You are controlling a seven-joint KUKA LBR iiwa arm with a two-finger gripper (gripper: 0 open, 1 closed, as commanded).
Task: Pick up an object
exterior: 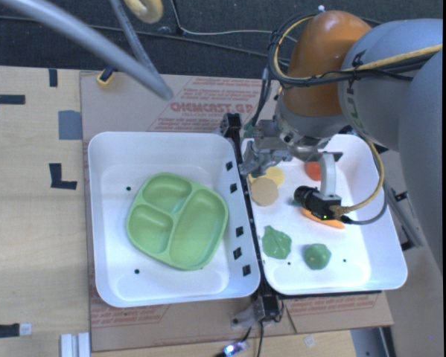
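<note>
My gripper (266,157) hangs low over the upper left corner of the right bin (383,274), just above a tan round disc (265,193) and a small yellow piece (276,175). An orange carrot-like piece (325,219) lies mid-bin beside a black part of the arm's wrist gear (306,197). A red piece (313,171) shows behind the wrist. A green leafy piece (277,242) and a round green piece (317,255) lie near the front. I see nothing lifted off the bin floor.
The left bin (103,199) holds a green divided plate (178,220). The wall between the two bins (243,222) runs close to the gripper's left. The grey arm with its orange band (327,50) covers the right bin's far right part.
</note>
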